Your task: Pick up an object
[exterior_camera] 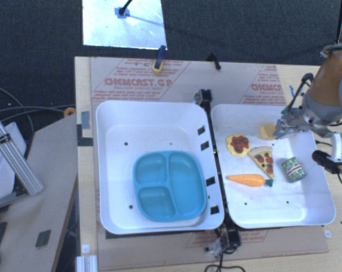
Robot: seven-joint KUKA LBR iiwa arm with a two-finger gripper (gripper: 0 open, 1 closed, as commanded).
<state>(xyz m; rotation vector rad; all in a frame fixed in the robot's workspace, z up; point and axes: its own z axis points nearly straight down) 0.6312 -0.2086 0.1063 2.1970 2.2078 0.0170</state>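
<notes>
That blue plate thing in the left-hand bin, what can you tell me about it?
The blue tray is a sky-blue divided plate with rounded corners that looks like smooth plastic. Raised ridges split it into three compartments. It lies flat, turned slightly askew, on the floor of the left bin toward its near edge. Only the bin touches it.

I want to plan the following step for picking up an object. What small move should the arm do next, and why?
Probably a short descent at the same spot. The claw sits in the right white bin, at the edge of the small flat yellow piece, the closest item. The round red-topped pizza toy, the pizza slice, the orange carrot and the small can lie farther away.
</notes>
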